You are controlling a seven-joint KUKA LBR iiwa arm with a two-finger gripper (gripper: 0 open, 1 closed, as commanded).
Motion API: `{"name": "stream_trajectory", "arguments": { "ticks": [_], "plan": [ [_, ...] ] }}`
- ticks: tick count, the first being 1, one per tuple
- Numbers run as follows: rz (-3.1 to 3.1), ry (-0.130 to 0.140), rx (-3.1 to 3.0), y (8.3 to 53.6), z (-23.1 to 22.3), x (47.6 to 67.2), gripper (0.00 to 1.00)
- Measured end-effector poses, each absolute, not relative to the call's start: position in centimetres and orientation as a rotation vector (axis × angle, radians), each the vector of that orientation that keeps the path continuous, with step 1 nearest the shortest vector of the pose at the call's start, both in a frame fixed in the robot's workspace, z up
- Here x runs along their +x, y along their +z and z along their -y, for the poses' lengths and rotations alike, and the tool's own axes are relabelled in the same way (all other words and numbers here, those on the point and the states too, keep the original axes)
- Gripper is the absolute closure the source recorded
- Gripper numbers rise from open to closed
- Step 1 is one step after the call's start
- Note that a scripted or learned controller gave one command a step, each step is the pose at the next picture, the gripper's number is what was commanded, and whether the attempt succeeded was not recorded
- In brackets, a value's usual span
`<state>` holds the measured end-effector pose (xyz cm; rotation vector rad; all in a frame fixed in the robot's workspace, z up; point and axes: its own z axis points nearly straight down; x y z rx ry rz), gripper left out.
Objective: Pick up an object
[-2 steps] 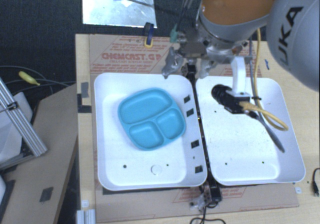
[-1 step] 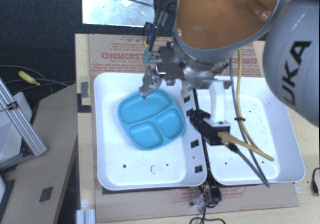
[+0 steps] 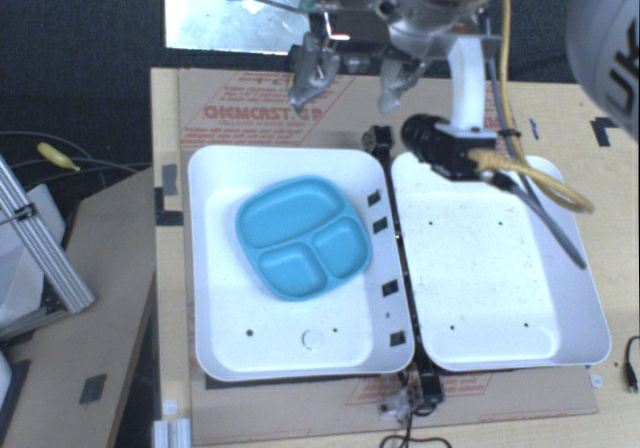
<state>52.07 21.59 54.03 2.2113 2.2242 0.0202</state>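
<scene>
Gripper (image 3: 355, 84) hangs with fingers spread apart beyond the far edge of the left bin (image 3: 215, 336), whose middle holds a blue divided plate (image 3: 302, 236).

Two bins sit side by side on the counter (image 3: 170, 236): left bin (image 3: 215, 336), right bin (image 3: 560, 336), touching along the centre seam. A divided tray (image 3: 302, 236) lies in the left bin, toward its rear-centre; a small disc (image 3: 314, 339) lies near that bin's front edge. The tool (image 3: 355, 76) hangs above the counter behind the bins, roughly over the seam, clear of the tray.
</scene>
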Motion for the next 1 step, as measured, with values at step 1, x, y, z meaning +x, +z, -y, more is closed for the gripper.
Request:
{"name": "stream_trajectory", "arguments": {
  "ticks": [1],
  "plan": [
    [-2.233,0.009,2.208,54.67,-21.58,51.99,1.0]
  ]
}}
